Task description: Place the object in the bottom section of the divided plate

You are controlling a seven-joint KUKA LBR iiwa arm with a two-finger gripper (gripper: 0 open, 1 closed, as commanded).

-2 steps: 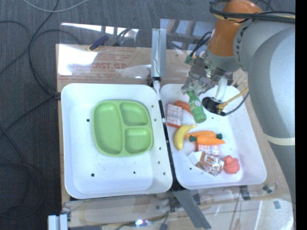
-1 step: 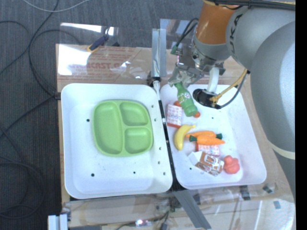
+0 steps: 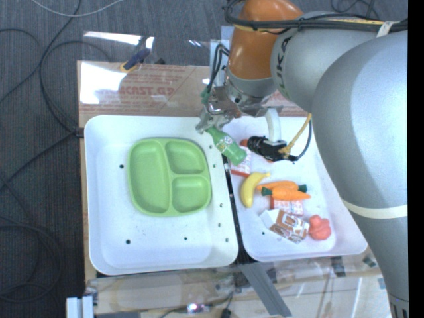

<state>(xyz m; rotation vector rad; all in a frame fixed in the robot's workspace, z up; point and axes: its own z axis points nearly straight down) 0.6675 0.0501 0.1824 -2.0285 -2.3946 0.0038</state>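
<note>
Two white bins [image 3: 99, 244] share the surface — the green plate [image 3: 169, 176] waits left. Fingers [image 3: 211, 119] pinch a green bottle [image 3: 225, 144] above the bins' shared edge, apparently lifted for carrying over.

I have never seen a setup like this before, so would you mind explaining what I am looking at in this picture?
This is one photo from a fixed camera above a bench, looking down at a slant. The large grey shape with an orange band is a robot arm reaching in from the right; its gripper hangs near the seam between two shallow white bins. A green bottle-like item sits right under it, and it seems to be between the fingers, though I cannot be sure. The left bin holds a green divided plate with three sections. The right bin holds toy food: a banana, a carrot, small packets, and a red piece.
</note>
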